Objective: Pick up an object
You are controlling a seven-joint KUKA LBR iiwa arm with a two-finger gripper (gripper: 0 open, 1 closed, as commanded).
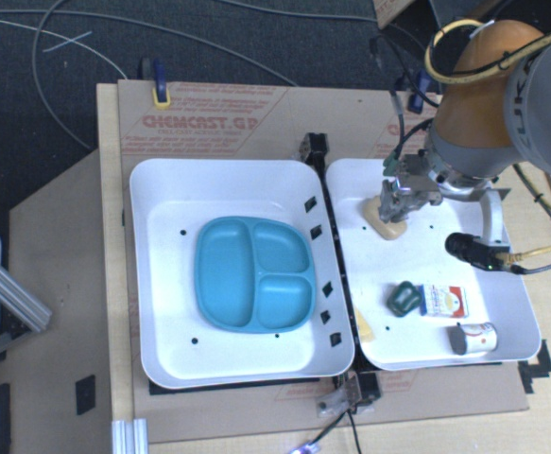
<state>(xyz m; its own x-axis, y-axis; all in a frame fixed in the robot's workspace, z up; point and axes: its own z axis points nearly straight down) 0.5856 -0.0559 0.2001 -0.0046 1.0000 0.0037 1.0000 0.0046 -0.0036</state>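
Note:
My gripper [395,202] hangs low over the upper left part of the right bin [516,303], right above a small tan block [386,225] that lies on the bin floor. The fingers reach down to the block's top, and the block pokes out below and to their left. Further forward in the same bin lie a dark green round piece [404,298], a small white card with red print [442,301] and a short white cylinder [473,338].
The left bin [157,282] holds a blue divided plate [254,273]. A black divider with clips [327,244] runs between the bins. A black cable end [473,250] with a yellow hose hangs over the right bin's right side.

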